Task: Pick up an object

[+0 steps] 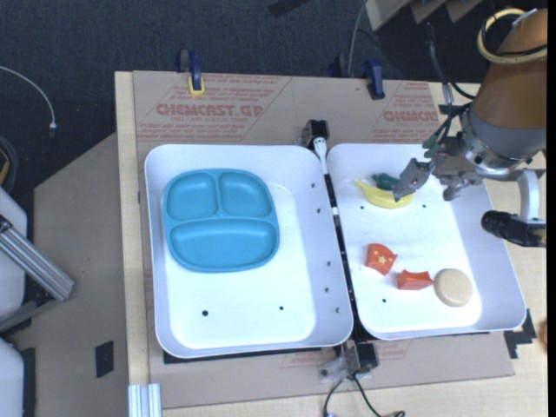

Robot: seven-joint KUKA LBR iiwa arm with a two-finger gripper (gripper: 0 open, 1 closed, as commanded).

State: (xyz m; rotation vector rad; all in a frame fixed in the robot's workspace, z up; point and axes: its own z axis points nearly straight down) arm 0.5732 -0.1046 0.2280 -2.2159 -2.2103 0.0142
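Observation:
My gripper (432, 184) hangs over the far part of the right bin (486, 259), with its fingers spread open and nothing between them. Its left finger (408, 181) is right beside a yellow banana-shaped piece (383, 197), which has a small dark green thing (382, 181) at its far side. Nearer the front of that bin lie an orange-red piece with a yellow mark (380, 258), a small red piece (414, 279) and a round beige object (453, 287).
The left bin (295, 302) holds a blue divided plate (222, 220). A black ridge with clips (331, 207) runs between the two bins. The brown bench board (261, 98) lies beyond them.

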